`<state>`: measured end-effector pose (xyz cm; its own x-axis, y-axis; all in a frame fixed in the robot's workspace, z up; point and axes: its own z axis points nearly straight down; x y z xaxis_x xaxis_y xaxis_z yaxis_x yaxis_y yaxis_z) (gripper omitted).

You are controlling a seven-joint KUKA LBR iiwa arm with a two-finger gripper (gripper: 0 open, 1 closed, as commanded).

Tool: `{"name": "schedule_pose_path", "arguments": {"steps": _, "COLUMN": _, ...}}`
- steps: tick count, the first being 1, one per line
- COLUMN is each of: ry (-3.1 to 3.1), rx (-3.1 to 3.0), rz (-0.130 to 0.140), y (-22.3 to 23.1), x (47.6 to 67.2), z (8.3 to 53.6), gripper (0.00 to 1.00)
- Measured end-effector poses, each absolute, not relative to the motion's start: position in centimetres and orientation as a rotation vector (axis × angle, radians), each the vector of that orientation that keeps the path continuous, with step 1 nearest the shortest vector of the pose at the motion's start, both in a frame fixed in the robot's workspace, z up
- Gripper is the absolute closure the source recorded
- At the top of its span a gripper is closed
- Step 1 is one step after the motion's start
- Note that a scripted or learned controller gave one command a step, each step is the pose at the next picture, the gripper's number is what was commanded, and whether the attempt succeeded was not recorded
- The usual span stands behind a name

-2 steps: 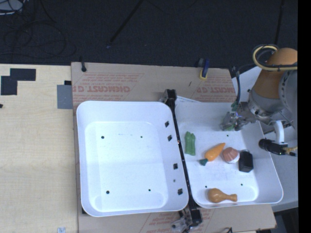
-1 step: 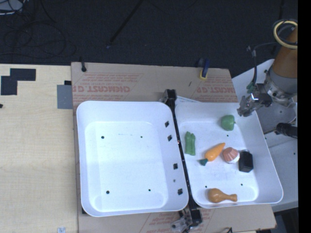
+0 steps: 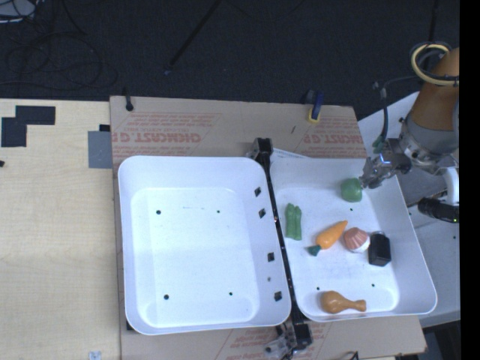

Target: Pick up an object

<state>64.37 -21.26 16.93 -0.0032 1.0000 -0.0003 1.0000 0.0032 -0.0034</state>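
My claw (image 3: 373, 175) hangs over the upper right corner of the right bin (image 3: 416, 276), its tip just beside a round green object (image 3: 351, 190) that lies on the bin floor; I cannot tell whether it touches it, or whether the claw is apart or together. Lower in that bin lie a green vegetable (image 3: 292, 222), an orange carrot (image 3: 331, 235), a pink and white piece (image 3: 355, 239), a black block (image 3: 379, 249) and a tan drumstick (image 3: 343, 302). The left bin (image 3: 127, 201) sits beside it. Both rest on cardboard (image 3: 195, 126) on the desk, printed with red lettering, upside down and unreadable.
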Motion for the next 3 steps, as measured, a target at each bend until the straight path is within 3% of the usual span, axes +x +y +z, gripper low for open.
{"name": "schedule_pose_path", "arguments": {"steps": 1, "ry": -2.226, "rx": -2.217, "rz": 0.001, "y": -21.3, "x": 64.4, "z": 18.2, "gripper": 1.0}}
{"name": "schedule_pose_path", "arguments": {"steps": 2, "ry": -2.224, "rx": -2.214, "rz": 0.005, "y": -21.2, "x": 64.4, "z": 14.7, "gripper": 1.0}}
{"name": "schedule_pose_path", "arguments": {"steps": 3, "ry": -2.227, "rx": -2.215, "rz": 0.003, "y": -21.2, "x": 64.4, "z": 15.0, "gripper": 0.0}}
